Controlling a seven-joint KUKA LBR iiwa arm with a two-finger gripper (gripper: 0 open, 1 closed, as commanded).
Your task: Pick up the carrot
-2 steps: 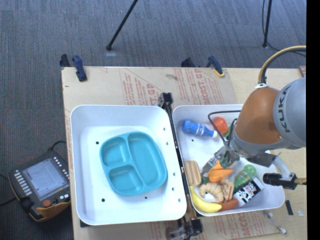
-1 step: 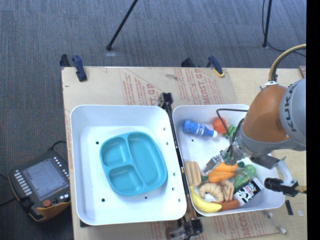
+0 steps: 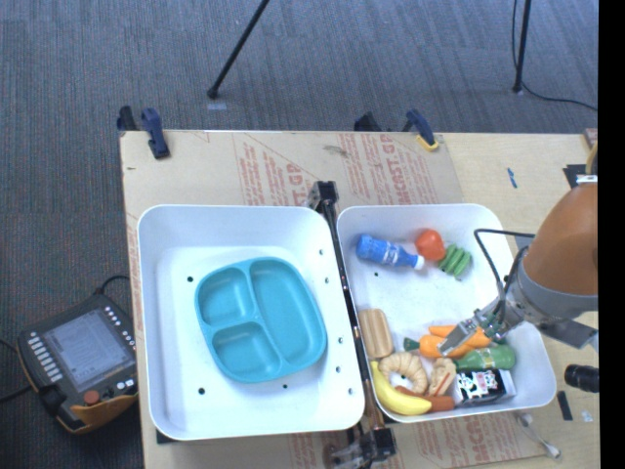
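The carrot [image 3: 441, 344] is orange with a green stub at its left end. It lies in the right bin [image 3: 508, 228], among other toy food near the bin's lower right. My gripper [image 3: 473, 329] reaches in from the right and sits low over the carrot's right end, touching or nearly touching it. The gripper's body hides part of the carrot there. The carrot still rests in the pile.
Around the carrot lie a green bottle [image 3: 485, 359], a milk carton [image 3: 479, 386], a croissant [image 3: 405, 367], a banana [image 3: 400, 397] and a bun [image 3: 375, 332]. A blue bottle [image 3: 388, 252], a tomato [image 3: 430, 243] and green beans [image 3: 454, 260] lie farther back. The left bin [image 3: 166, 233] holds a blue divided plate [image 3: 261, 318].
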